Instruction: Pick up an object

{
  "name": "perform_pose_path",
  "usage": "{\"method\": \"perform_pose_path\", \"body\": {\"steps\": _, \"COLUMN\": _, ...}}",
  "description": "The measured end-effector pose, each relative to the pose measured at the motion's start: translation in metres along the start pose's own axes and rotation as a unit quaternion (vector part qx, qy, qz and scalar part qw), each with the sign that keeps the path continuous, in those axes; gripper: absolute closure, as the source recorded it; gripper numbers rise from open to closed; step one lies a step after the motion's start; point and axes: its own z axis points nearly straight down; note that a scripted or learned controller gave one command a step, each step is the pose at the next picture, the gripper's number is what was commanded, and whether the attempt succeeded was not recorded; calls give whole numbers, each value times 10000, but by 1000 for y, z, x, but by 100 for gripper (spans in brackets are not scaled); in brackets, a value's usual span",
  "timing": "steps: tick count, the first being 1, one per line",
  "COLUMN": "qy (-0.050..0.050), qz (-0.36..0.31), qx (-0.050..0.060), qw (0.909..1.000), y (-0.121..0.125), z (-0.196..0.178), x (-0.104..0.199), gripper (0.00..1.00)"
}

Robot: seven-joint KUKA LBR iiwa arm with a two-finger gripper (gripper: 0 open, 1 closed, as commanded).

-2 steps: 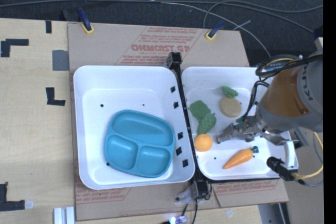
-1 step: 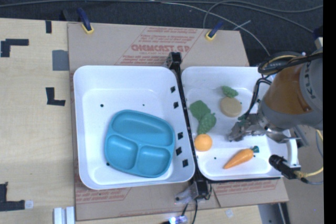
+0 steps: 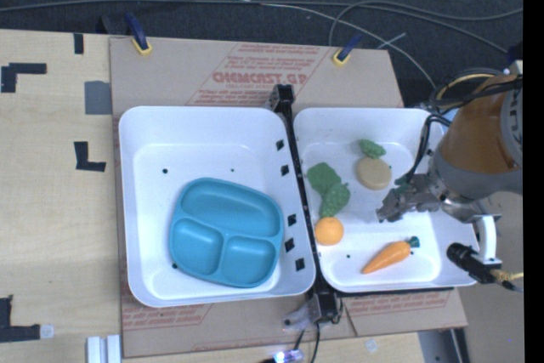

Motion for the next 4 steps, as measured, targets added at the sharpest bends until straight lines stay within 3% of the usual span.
{"method": "perform_pose_path", "body": {"steps": 1, "qy": -8, "qz": 0, "qx": -18, "qw": 10000, "y": -3, "z": -62, "x": 2, "gripper": 100}}
{"method": "perform_pose_path", "body": {"steps": 2, "qy": -1, "qz": 1, "qx": 3, "qw": 10000, "y": -3, "z": -66, "x": 2, "gripper": 100}}
{"method": "perform_pose_path", "body": {"steps": 4, "qy": 1, "qz": -21, "qx": 10, "qw": 10000, "y": 8, "z": -56, "x": 113, "gripper": 100}}
